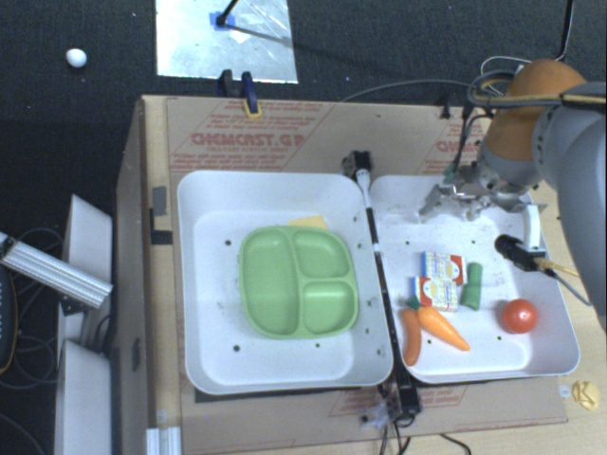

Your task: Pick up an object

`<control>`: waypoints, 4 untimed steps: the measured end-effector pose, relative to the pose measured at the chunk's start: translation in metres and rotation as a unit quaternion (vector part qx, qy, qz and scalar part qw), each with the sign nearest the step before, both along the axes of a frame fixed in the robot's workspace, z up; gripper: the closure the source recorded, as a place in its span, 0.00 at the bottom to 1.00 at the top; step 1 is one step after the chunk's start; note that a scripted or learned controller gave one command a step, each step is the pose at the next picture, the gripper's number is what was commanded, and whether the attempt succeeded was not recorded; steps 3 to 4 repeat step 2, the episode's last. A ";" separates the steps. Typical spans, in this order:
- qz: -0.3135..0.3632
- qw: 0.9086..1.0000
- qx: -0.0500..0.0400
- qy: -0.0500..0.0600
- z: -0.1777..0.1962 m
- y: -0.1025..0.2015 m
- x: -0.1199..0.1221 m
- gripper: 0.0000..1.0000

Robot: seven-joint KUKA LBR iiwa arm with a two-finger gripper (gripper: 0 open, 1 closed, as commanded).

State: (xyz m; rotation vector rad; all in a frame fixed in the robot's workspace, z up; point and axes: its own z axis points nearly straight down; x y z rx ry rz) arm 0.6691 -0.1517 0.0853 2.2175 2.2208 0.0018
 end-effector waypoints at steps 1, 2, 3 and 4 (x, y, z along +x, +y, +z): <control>0.001 1.000 0.001 0.000 0.000 0.021 0.000 0.00; 0.001 1.000 0.002 0.002 0.000 -0.054 0.000 0.00; 0.001 1.000 0.002 0.002 0.000 -0.054 0.000 0.00; 0.001 1.000 0.002 0.002 0.000 -0.054 0.000 0.00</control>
